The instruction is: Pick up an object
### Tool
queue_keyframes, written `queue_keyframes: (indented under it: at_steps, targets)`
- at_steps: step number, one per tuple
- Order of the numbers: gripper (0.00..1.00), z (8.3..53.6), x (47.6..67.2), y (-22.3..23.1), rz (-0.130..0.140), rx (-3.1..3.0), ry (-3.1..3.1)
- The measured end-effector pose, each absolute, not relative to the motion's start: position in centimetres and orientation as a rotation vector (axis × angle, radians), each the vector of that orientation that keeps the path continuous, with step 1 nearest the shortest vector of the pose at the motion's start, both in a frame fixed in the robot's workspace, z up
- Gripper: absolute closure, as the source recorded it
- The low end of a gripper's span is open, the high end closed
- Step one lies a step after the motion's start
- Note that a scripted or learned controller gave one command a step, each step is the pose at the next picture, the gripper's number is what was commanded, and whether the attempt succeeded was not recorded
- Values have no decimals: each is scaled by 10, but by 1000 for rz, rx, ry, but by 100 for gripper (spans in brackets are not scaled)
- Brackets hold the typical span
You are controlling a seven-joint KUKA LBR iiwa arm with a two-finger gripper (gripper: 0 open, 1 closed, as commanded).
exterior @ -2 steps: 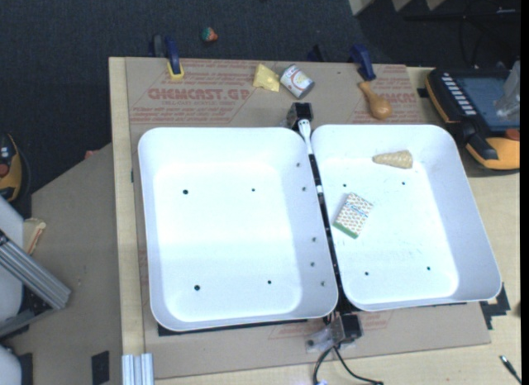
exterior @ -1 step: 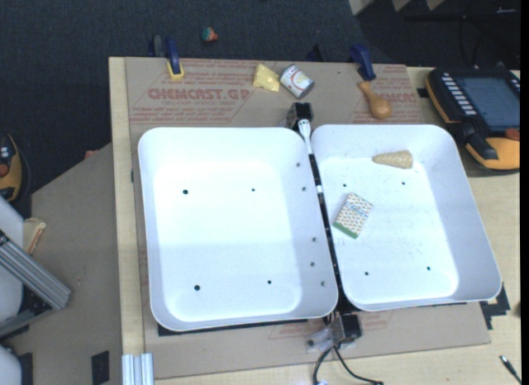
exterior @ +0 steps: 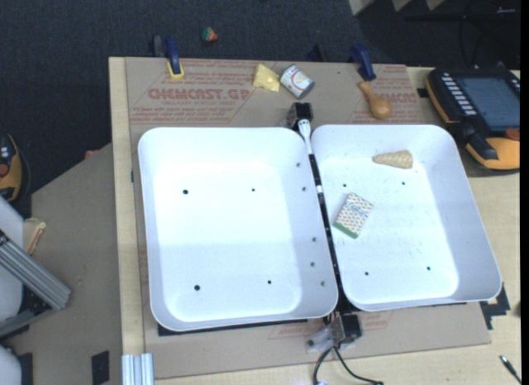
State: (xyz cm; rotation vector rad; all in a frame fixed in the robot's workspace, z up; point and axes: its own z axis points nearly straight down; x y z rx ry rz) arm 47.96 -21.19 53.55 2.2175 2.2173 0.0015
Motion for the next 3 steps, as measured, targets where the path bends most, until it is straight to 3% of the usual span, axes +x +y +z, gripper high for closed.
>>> queue_keyframes:
  at_steps: [1, 2, 3]
  targets:
    - [100, 547, 480, -212, 3, 2212, 2212]
    - [0, 546, 480, -212, 3, 2213, 2213]
    - [0, 335, 503, -140, -10, 2226, 2237]
